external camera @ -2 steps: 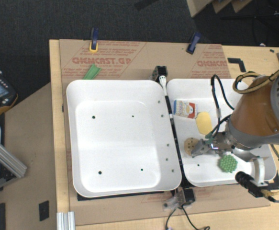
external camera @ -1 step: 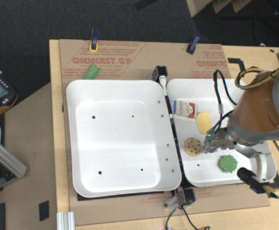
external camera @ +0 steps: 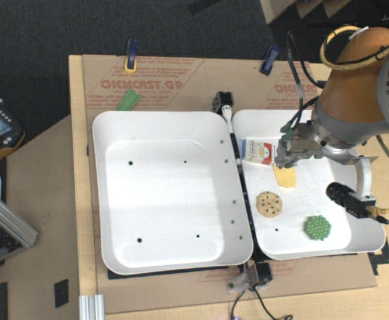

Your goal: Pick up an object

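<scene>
My gripper point(external camera: 286, 160) hangs over the right bin point(external camera: 301, 245), in its upper middle part. Right below it lies a pale yellow piece point(external camera: 286, 177), touching or nearly touching the fingertips. A small white carton with red and blue print point(external camera: 257, 151) lies just left of the gripper. Nearer the front, a round brown cookie point(external camera: 269, 205) rests on the bin floor, and a green bumpy ball point(external camera: 318, 227) sits at the front right. Nothing is seen lifted off the bin floor.
The left bin point(external camera: 114, 179) stands beside the right one, their rims meeting at the middle. A green strip point(external camera: 128, 100) lies on the cardboard behind the left bin. Clamps point(external camera: 131, 59) hold the board's far edge.
</scene>
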`<state>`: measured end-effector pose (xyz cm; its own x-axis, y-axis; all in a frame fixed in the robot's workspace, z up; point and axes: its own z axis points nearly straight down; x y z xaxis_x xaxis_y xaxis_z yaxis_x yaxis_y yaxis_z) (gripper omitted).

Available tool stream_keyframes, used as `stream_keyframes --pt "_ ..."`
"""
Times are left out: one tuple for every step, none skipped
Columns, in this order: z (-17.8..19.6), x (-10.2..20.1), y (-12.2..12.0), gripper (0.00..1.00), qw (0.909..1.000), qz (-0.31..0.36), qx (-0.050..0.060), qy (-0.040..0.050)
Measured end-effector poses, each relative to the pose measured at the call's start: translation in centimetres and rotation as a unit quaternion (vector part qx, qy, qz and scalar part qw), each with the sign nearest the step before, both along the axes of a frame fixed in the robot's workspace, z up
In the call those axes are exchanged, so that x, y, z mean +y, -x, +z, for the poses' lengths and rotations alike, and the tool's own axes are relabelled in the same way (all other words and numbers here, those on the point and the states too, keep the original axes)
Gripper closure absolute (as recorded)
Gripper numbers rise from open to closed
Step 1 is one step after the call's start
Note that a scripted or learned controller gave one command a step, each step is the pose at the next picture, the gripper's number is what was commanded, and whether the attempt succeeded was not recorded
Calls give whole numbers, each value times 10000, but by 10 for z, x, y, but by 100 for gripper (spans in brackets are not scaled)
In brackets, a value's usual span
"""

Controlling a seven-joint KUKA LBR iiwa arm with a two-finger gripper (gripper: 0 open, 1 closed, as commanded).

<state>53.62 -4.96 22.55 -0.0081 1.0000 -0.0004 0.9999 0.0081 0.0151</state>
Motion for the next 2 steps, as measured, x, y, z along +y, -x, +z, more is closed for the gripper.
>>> stream_keyframes --pt "75 -66 54 100 10000 -76 33 20" --pt "101 -182 58 100 9999 -96 44 44"
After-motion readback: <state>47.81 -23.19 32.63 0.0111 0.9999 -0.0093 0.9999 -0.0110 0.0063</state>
